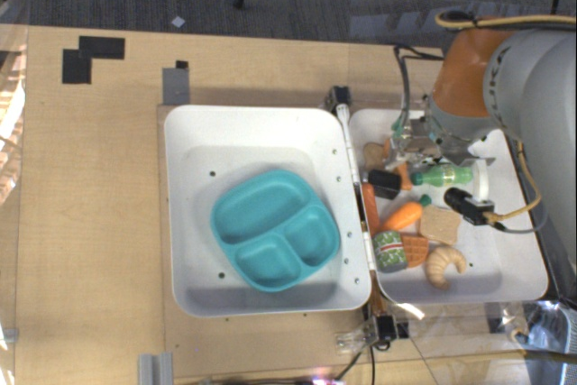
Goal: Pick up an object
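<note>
Green bottle (442, 177) lies just beside your gripper (410, 151), toys crowded below it. Grip state: cannot tell. Risk: carrot (402, 215) or croissant (445, 263) gets nudged, pick slips.

Plate (275, 230) in left bin (180, 221) — alone.

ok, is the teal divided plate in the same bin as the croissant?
No: the teal divided plate lies in the left bin, while the croissant sits in the right bin among the other toy foods.
</note>
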Available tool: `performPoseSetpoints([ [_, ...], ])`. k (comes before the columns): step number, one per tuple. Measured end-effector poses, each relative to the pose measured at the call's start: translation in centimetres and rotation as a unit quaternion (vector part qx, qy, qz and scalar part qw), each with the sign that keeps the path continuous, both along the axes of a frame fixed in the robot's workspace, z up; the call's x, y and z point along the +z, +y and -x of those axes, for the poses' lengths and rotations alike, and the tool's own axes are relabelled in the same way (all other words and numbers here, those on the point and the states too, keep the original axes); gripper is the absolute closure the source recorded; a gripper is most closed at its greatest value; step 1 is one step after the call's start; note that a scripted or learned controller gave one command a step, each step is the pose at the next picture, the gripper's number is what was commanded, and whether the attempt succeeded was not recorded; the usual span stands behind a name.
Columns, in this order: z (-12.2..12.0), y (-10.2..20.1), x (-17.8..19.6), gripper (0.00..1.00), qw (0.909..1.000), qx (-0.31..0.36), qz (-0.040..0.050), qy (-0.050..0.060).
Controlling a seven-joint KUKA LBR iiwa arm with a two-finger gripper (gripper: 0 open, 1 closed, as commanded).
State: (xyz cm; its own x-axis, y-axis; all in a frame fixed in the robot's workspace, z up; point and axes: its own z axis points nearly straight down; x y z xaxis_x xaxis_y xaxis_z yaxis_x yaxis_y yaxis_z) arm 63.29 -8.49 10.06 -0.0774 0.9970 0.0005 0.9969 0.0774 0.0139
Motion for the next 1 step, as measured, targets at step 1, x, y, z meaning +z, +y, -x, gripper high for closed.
performPoseSetpoints([
  [1,0.6,6.05,10.6,1.0,0.9991,0.042,0.0003,-0.003],
])
